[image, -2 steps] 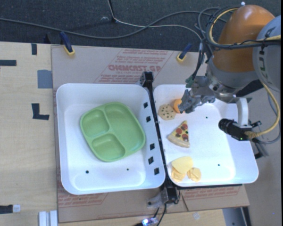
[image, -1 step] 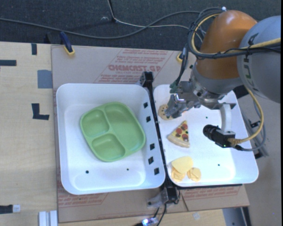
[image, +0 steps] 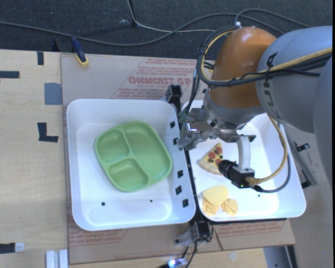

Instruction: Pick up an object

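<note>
In the right bin (image: 290, 205) a toy pizza slice (image: 211, 158) lies near the left wall. A pale yellow toy food piece (image: 219, 199) rests at the front. My gripper (image: 196, 134) hangs under the orange wrist band (image: 240, 66), over the left rear part of this bin, just behind the pizza slice and close to the divider. The arm body hides the bin's back half. A green three-compartment plate (image: 133, 155) sits in the left bin (image: 84, 200), apart from the gripper.
A black camera unit (image: 237, 173) with a yellow cable (image: 279, 166) hangs from the arm over the right bin. Black clips (image: 178, 175) line the wall between the bins. Cardboard (image: 151, 77) underlies both bins, and cables run across the dark floor behind.
</note>
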Robot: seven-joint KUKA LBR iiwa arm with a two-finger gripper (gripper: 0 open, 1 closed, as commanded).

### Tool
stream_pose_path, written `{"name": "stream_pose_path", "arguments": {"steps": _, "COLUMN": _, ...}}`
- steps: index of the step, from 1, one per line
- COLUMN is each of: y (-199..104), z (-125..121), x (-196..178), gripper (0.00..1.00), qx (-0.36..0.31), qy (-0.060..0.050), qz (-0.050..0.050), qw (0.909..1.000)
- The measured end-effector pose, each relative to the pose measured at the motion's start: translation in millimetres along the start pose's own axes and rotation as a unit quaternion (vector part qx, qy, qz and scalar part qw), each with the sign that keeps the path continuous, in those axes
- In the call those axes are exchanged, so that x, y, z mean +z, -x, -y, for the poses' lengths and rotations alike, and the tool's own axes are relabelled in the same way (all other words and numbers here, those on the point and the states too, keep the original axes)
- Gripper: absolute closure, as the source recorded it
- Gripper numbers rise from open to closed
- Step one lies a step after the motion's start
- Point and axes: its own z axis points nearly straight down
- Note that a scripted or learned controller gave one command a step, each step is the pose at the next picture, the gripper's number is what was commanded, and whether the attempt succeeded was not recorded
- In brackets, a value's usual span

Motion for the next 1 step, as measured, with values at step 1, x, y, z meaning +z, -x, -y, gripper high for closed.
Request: {"name": "stream_pose_path", "arguments": {"steps": 1, "y": -52.5, "z": 11.7, "x": 1.3, "gripper": 1.00, "qx": 0.000, "qy": 0.001, "qz": 0.000, "qw": 1.0000}}
